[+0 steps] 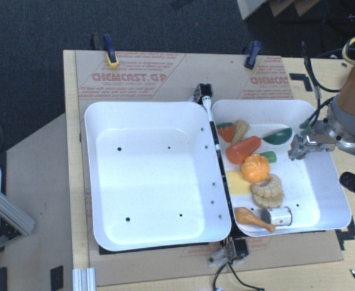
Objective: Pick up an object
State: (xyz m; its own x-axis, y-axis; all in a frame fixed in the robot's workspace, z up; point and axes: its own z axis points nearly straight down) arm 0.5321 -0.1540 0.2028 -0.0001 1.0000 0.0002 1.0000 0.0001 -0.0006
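The pincer [298,148] hung over the right bin [329,214], w/ nothing seen between its tips. Open or closed? Couldn't tell, too small and blurry.

All the toys sat to its left, in the same bin. Closest was the green thing [278,136], just beside the tips, a bit up. Next came the red pepper [244,148], the orange ball [255,168] and the bumpy tan one [268,190], all packed tight and touching. A little can [278,216] and a chicken leg [253,218] lay further down-left.

What could go wrong, prob.: the toys were round and crowded, so the tips might hit two at once, or one might roll away. The green thing lay near the wall, so a tip might bump the bin instead.
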